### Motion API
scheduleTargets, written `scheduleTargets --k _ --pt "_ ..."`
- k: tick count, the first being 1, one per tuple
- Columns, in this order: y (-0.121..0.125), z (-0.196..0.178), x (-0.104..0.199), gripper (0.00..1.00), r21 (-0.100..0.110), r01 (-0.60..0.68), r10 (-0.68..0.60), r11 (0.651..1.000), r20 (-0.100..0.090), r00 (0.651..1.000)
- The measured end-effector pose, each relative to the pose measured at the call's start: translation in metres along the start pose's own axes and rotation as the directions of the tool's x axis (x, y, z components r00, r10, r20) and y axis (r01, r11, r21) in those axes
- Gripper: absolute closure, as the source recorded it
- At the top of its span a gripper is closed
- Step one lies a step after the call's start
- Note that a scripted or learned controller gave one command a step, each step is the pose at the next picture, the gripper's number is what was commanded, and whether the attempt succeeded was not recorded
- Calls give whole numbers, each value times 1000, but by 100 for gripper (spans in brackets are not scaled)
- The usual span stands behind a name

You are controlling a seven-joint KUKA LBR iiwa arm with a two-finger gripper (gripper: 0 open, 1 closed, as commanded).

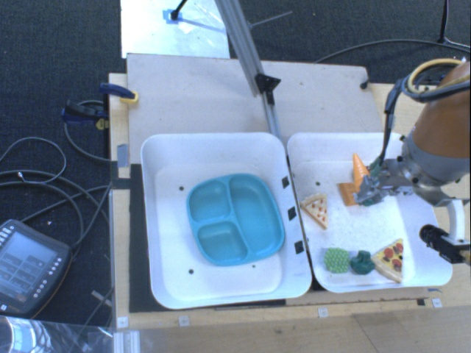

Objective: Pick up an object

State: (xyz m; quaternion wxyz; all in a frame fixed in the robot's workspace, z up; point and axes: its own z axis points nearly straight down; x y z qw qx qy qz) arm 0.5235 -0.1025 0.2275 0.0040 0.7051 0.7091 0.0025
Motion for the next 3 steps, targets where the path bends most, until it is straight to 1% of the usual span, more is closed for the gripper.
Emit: scheduleTargets --k 1,2,3 --pt "1 -12 0 100 5 0 0 1000 -1 1000" --pt "3 -3 59 100 8 5 -5 1000 -5 1000" --pt "0 -14 112 100 6 6 -6 1000 -5 1000"
